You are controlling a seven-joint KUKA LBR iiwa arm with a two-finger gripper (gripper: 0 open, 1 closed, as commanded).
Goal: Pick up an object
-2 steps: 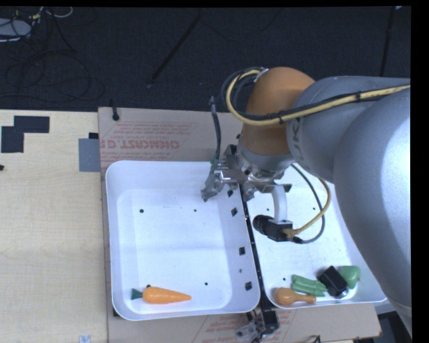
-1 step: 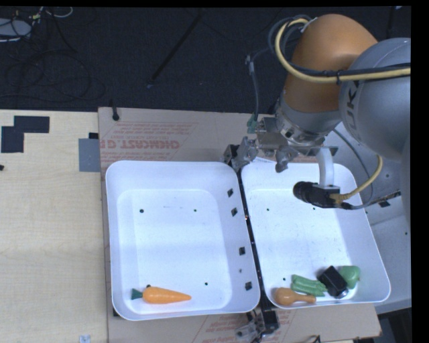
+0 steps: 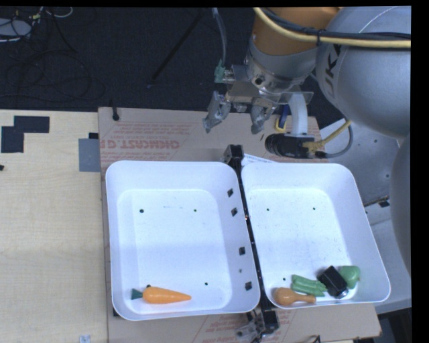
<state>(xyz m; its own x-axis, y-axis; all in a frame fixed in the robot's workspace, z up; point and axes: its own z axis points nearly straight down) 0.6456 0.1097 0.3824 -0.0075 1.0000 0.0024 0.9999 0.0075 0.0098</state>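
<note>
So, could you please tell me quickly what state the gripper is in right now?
Gripper: open, fingers spread with nothing between them, raised above the far edge of the bins.

Dark floor [image 3: 100, 53], loose cables [image 3: 40, 20], wooden bench [image 3: 47, 234]

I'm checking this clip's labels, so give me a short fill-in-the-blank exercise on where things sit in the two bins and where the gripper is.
1. The carrot lies alone in the ____ bin.
2. The black block rests in the right bin, in its ____ corner, beside the green beans.
3. The gripper hangs above the cardboard behind the bins, its fingers ____ with nothing between them.

Missing words: left; front right; open
</note>
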